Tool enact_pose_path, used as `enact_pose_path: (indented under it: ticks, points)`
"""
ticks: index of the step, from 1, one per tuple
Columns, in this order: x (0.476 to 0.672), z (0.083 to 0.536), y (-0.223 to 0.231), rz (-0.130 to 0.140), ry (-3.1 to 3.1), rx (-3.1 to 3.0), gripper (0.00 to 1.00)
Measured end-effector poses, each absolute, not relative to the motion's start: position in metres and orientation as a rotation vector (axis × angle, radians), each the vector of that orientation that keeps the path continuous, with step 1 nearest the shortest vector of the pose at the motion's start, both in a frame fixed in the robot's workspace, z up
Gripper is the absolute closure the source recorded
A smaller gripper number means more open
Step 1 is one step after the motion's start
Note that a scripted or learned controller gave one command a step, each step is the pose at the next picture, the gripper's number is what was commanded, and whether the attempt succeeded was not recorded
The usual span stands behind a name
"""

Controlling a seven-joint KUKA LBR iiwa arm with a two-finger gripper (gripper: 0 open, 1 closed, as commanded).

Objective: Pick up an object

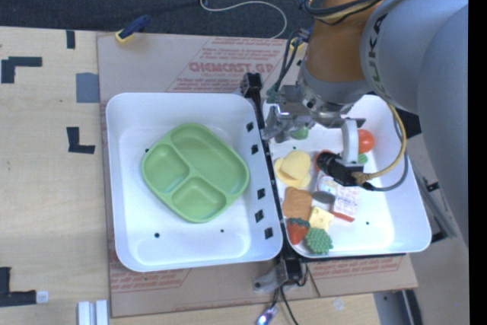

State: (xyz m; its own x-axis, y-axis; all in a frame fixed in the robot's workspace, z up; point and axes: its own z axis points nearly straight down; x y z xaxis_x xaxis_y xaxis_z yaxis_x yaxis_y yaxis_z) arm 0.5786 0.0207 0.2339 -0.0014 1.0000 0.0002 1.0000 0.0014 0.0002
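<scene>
Camera view: looks down at a slant on a counter (46, 186) carrying two shallow white bins side by side on brown cardboard (221, 65).
Left bin (122, 186): holds a green divided tray (195, 172) with three compartments, lying flat and turned at an angle, about mid-bin.
Right bin (403, 224): holds a cluster of toy food along its left and near part.
Arm (411, 27): grey with an orange band, reaching in from the right over the far part of the right bin.
Pincer (285, 122): low over the far left corner of the right bin, just beside the wall shared by the bins; whether its fingers are apart or together I cannot tell, and nothing is seen held.
Yellow piece (295, 166): pale, rounded, just near of the pincer.
Red tomato (366, 141): at the right of the pile, partly behind a cable.
Toast-coloured slab (297, 202): near of the yellow piece.
Strawberry (297, 229): at the near edge, touching a green bumpy piece (319, 240).
White and red packet (340, 198): right of the slab.
Clip (132, 27): blue and yellow, far left on the counter edge.
</scene>
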Motion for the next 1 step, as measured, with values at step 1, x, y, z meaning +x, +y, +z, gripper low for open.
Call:
enact_pose_path:
  ticks: [1]
  points:
    - [0.5743, 0.2266, 0.0351, -0.003, 2.226, 2.220, 1.00]
